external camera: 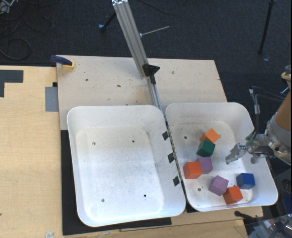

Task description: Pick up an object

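Several coloured blocks lie in the right bin (pixel 235 110): an orange block (pixel 212 135) touching a dark green one (pixel 205 148), a red-orange block (pixel 192 169) beside a purple one (pixel 205 164), another purple block (pixel 218 185), a blue block (pixel 245 180) and a red-orange block (pixel 233 195) near the front rim. My gripper (pixel 244 155) reaches in over the bin's right side, above the bare floor between the green and blue blocks. It is open, with nothing between its fingers.
The left bin (pixel 86 118) adjoins the right one along a divider with black clips (pixel 170 156). A slanted aluminium rail (pixel 134 38) rises behind the bins. A blue and yellow clamp (pixel 62 61) sits at the bench's back left corner.
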You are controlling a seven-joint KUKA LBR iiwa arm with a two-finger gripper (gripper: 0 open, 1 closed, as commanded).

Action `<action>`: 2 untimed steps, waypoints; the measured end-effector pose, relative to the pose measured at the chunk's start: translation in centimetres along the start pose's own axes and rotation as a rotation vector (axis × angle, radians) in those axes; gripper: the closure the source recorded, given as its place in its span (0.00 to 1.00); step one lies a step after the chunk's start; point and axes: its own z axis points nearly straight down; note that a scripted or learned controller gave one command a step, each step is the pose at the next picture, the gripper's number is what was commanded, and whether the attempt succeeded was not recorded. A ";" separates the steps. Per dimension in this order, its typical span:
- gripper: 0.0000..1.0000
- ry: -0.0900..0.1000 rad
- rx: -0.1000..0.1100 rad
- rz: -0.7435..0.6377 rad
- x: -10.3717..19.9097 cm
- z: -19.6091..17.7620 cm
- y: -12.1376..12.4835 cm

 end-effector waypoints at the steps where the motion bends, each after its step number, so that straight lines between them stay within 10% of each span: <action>1: 0.00 0.000 0.000 0.001 1.1 5.0 0.0; 2: 0.00 -0.003 -0.008 -0.002 0.9 7.5 0.1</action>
